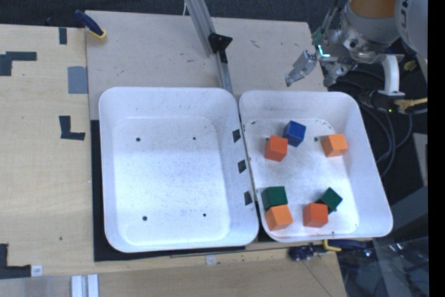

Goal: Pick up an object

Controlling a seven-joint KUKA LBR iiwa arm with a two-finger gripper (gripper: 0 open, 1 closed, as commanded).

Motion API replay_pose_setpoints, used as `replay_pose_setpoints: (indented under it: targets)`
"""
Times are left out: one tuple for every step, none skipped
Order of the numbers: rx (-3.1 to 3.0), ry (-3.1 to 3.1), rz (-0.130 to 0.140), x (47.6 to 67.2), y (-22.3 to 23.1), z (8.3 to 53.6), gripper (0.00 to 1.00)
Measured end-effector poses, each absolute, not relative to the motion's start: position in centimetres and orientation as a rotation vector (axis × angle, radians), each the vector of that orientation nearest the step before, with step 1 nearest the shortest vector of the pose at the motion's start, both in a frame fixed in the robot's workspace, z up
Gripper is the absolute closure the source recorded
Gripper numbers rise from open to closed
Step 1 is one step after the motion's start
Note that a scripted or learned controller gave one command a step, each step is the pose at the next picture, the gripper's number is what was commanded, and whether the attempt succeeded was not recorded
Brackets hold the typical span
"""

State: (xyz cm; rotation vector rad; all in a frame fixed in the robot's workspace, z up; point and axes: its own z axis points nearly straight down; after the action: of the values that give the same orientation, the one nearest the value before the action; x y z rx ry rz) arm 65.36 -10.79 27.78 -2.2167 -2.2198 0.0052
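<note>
So far nothing is picked up, as far as this view shows; the gripper (pixel 301 71) hangs above the bench just beyond the far rim of the right bin (pixel 361 123), outside it, and I judge it to be raised well clear of the cubes; nothing sits between its fingers, though whether they stand wide or narrow I cannot tell, since they are small and blurred against the bench.

Every candidate lies in the right bin; a blue cube (pixel 295 132) sits near the far side, touching or almost touching an orange cube (pixel 276 148) at its near-left corner; another orange cube (pixel 334 144) lies apart toward the right wall; near the front, a green cube (pixel 274 196) rests against a third orange cube (pixel 279 216), and a fourth orange cube (pixel 315 214) sits close beside a small dark-green cube (pixel 330 198). The left bin (pixel 111 108) holds no cubes.

The whole task seems to remain: the arm must come in over the right bin, settle on one cube, descend, close on it and lift; the lone orange cube by the right wall looks the easiest, having free space on all sides, while the paired cubes risk a finger landing on a neighbour.
</note>
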Motion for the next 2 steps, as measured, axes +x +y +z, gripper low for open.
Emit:
replay_pose_setpoints:
  targets:
    - [-2.219, -2.224, 0.002, 65.4, -10.8, 28.1, 0.0]
    - [-2.216, -2.221, 0.008, 65.9, -10.0, 22.1, 0.0]
